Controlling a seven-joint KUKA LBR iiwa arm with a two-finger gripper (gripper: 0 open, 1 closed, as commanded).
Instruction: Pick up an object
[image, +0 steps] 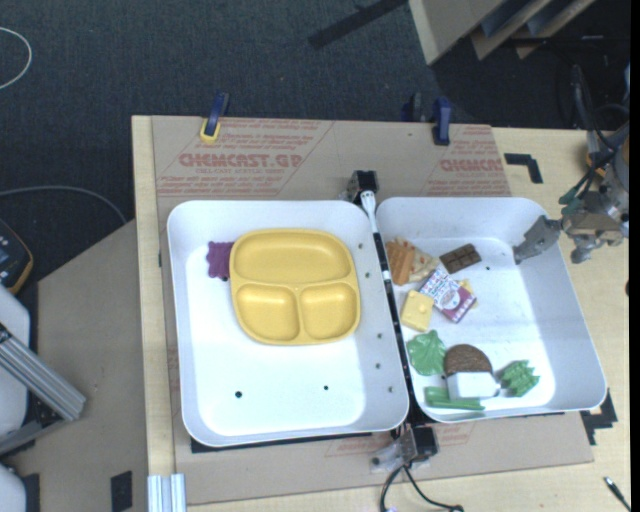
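1. The gripper (545, 238) sits at the right bin's (560, 330) upper right rim, the arm reaching in from the right edge. One grey finger points down and left over the bin wall.
2. Apart or together? I cannot tell; the hand is small and partly cut off here, and nothing shows between its tips.
3. Candidates all lie in the right bin, along its left and lower side: a brown block (459, 258), a waffle piece (403, 260), a pink packet (448, 296), a cheese wedge (417, 312), a green leaf (427, 353), a brown dome (467, 360) just beside a white block (472, 385), and a green sprig (519, 377).
4. Nearest to the gripper is the brown block, yet there is bare bin floor between them.
5. The left bin (200, 340) bears a yellow tray (294, 284) with a purple bit (218, 258) touching its left edge.
6. Progress, as I judge it: early. Nothing is lifted; choosing, descending, closing and raising all remain.
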